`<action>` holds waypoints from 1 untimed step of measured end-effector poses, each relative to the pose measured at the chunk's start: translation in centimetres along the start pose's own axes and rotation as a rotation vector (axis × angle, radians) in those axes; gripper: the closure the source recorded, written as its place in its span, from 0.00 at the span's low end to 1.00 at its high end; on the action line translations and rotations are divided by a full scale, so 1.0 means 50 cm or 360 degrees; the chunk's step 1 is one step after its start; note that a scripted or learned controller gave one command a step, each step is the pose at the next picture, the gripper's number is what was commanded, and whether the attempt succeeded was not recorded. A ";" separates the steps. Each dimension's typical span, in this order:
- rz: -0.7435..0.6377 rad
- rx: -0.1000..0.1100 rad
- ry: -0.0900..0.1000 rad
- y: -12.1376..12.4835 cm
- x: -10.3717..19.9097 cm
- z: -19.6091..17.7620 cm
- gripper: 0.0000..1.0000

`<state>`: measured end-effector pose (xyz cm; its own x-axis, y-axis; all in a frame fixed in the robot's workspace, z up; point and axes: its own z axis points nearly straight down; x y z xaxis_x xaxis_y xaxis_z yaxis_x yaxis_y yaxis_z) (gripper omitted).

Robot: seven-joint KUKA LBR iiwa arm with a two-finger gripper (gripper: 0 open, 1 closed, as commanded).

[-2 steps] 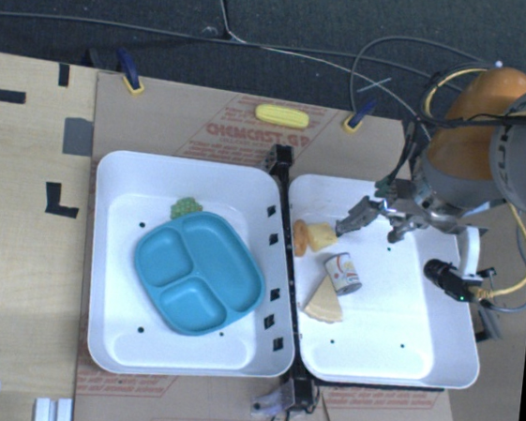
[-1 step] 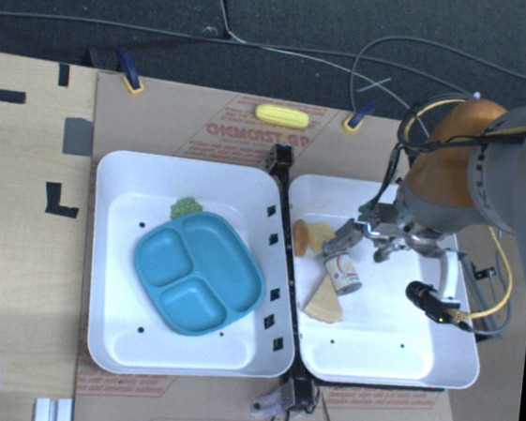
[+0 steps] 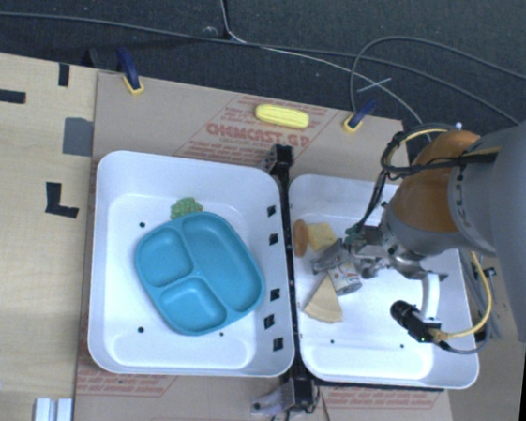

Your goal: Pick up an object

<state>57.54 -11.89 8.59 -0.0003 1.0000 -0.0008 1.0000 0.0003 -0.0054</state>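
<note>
In the right bin (image 3: 434, 366) lie a yellow wedge-shaped piece (image 3: 325, 304) and a tan rounded piece (image 3: 315, 236) near the bin's left wall. My gripper (image 3: 340, 266) reaches down between them, its grey fingers just above the wedge's upper end. The grey arm with its orange band (image 3: 430, 191) comes in from the right and covers the bin's upper right part. Whether anything sits between the fingers is hidden.
The left bin (image 3: 120, 179) holds a blue divided plate (image 3: 199, 271) with a small green item (image 3: 186, 208) at its upper edge. A yellow corn-like toy (image 3: 281, 115) lies on the cardboard behind the bins. Black cables run over the bench and beside the arm.
</note>
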 end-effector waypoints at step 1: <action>-0.0002 -0.0010 0.0001 0.001 0.001 0.000 0.00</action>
<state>57.61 -11.84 8.57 -0.0016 1.0000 -0.0003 1.0000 0.0016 0.0006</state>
